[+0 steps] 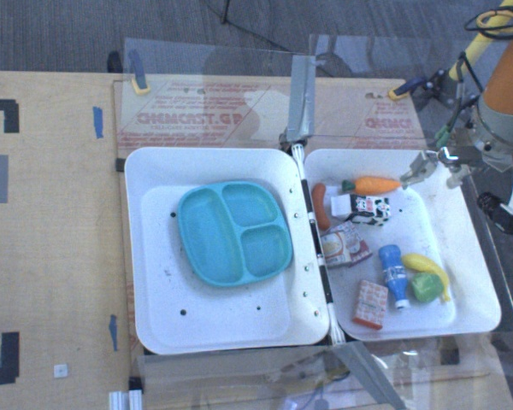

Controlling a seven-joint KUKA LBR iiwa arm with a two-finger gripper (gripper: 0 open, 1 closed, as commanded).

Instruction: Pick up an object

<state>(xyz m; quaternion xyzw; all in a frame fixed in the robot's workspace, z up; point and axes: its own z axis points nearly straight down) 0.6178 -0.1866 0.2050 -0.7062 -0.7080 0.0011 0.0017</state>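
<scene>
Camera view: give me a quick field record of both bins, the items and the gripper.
left bin: holds a blue divided plate
right bin: carrot, sausage, cow toy, snack packet, blue bottle, banana, green toy, red box
gripper: above right bin's far right corner, holding nothing
nearest item: carrot
</scene>
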